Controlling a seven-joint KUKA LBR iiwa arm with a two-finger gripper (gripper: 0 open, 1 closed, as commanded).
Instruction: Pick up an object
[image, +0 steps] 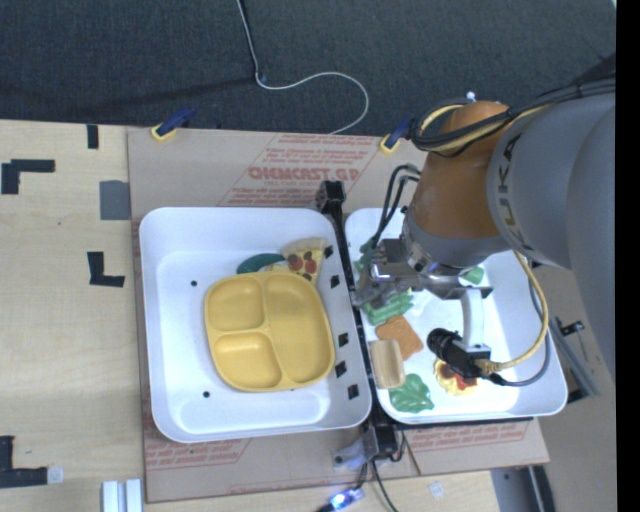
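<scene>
arm (470, 190) low over right bin (540, 400) | gripper (385, 275) sits among the green piece (385, 305) and orange piece (398, 330) by the divider | grip state: cannot tell | risk: crowded toys, it may nudge them against the wall and lift nothing

Even, diffuse overhead light; soft picture with mild blur.

The two white bins (170, 300) are the brightest areas and sit near overexposure, their rims washed pale. The yellow divided tray (268, 330) takes a gentle sheen with a thin, soft shadow along its lower edge. The arm's orange band (455, 190) carries a broad highlight on top, and the arm casts a dim shade over the right bin (535, 385). The dark backdrop at the top is murky and grainy. Fine detail is smeared, and small items under the arm blur together.
</scene>
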